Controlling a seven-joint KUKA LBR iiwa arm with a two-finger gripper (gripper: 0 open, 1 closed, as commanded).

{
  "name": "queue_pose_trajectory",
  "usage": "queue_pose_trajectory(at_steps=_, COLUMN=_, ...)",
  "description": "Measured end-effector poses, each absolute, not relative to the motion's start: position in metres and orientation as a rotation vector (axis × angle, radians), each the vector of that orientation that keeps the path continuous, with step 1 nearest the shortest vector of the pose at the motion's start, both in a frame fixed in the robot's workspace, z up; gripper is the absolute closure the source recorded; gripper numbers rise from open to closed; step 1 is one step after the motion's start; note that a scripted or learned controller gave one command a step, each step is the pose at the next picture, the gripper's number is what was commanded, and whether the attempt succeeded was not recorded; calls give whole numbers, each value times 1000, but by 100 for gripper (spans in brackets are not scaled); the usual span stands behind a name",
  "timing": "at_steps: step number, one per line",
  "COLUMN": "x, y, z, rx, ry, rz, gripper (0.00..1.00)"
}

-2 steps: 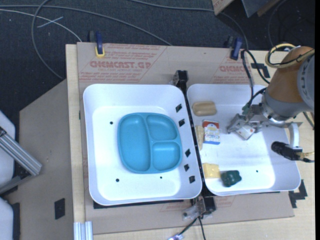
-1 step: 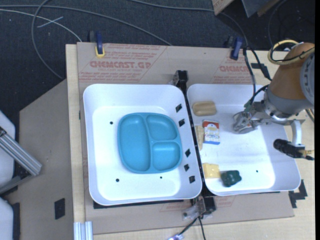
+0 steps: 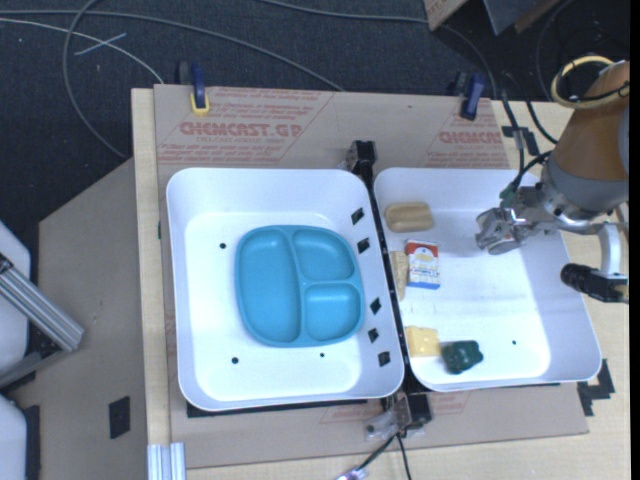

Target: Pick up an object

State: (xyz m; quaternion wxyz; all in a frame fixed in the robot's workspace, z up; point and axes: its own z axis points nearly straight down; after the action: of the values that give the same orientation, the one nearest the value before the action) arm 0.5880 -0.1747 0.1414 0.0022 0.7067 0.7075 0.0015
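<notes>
I judged the approach step in hand: my hand [image 3: 497,232] hovered over the right bin [image 3: 560,363], its grip state unreadable, well apart from the small carton [image 3: 424,265], so the next move called for descending onto it.

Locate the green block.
Right bin, near its front edge: the green block lies just right of the yellow piece, below the red-and-white carton.

I see two blue clamps [image 3: 200,88] holding the brown board [image 3: 300,118] at the top, and thin cables [image 3: 110,28] on the dark floor.
</notes>
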Motion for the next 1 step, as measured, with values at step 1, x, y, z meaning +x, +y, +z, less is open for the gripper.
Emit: queue_pose_trajectory(at_steps=1, x=589, y=-165, z=192, rx=2215, ry=2220, rz=6, gripper=100)
